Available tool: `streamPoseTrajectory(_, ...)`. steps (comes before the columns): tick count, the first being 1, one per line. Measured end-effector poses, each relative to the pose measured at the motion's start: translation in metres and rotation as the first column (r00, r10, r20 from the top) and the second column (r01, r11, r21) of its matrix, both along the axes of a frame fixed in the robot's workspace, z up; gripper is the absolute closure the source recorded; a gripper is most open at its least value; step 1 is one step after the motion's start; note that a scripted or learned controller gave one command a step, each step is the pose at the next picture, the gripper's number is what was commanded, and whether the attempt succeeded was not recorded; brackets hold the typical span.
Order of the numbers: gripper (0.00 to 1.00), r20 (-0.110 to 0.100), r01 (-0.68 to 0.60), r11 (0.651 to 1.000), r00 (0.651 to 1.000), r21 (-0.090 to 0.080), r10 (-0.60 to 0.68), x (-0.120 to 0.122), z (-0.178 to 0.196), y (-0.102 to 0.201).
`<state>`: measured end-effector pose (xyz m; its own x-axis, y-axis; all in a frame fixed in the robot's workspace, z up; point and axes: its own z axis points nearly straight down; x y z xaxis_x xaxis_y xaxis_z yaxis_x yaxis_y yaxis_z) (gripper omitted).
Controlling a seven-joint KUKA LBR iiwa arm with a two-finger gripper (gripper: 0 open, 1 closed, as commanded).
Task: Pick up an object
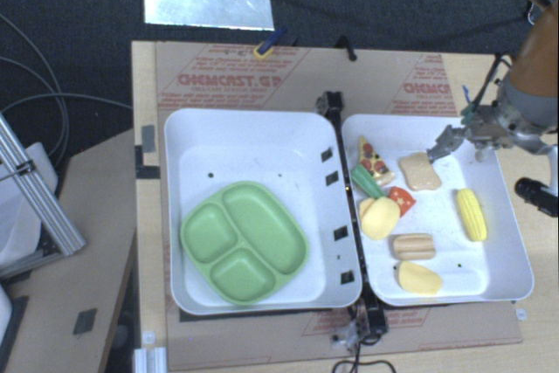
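Hovering over right bin (pixel 511 214), fingers (pixel 443 144) near toast (pixel 420 172); their state unclear; nothing picked yet.

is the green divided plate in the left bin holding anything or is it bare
Bare. The green plate lies flat in the left bin, its three compartments showing plain green; the toy food lies in the right bin.

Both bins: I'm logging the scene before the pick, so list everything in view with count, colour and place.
Divided plate: 1, green, left bin.
Pizza slice: 1, red and yellow, right bin, upper left.
Toast: 1, tan, right bin, top.
Corn cob: 1, yellow, right side.
Hot dog: 1, brown, lower middle.
Yellow pieces: 2, middle and bottom.
Gripper: 1, grey, above the right bin's top edge.
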<state>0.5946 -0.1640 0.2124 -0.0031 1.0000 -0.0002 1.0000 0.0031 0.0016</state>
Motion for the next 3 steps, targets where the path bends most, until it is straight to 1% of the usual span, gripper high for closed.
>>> streamPoseTrajectory(1, 0.00, -0.001, -0.003, 1.000, 1.000, 0.003, 0.003, -0.009, -0.130, 0.053)
streamPoseTrajectory(2, 1.00, 0.003, 0.000, 1.000, 1.000, 0.000, 0.000, -0.008, -0.117, 0.050)
streamPoseTrajectory(3, 1.00, -0.001, 0.003, 1.000, 1.000, 0.000, -0.003, -0.059, -0.128, 0.042)
